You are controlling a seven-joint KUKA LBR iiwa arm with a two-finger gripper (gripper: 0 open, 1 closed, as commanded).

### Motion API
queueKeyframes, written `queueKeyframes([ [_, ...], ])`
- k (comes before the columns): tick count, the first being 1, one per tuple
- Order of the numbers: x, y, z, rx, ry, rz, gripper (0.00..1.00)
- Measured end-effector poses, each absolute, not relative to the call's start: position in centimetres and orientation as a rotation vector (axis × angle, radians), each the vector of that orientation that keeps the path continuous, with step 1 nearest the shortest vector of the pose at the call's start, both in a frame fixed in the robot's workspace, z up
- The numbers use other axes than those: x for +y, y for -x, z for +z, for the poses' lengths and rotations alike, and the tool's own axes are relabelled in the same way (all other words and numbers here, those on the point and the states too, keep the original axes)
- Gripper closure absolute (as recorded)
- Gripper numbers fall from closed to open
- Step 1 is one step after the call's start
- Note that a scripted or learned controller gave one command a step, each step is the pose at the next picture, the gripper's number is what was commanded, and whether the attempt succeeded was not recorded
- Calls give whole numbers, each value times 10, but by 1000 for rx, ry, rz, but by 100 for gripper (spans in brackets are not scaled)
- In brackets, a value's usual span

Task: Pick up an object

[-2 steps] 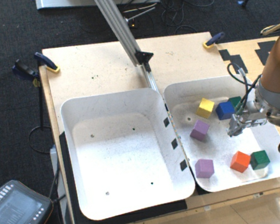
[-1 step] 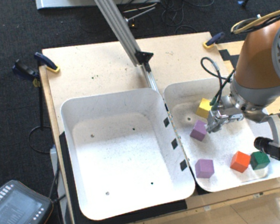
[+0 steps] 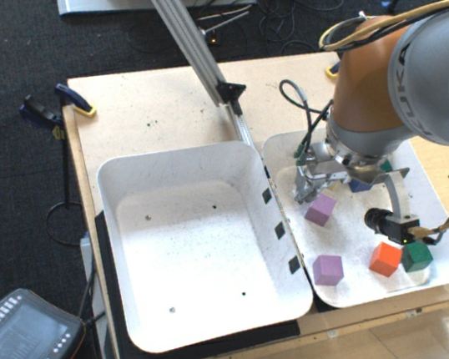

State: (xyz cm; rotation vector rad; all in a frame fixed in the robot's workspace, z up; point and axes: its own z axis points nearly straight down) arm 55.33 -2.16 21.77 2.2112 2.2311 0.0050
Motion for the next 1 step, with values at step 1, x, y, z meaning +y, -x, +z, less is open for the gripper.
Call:
queueKeyframes([
  [1,32,-568,233,2230,-2212,5,100],
])
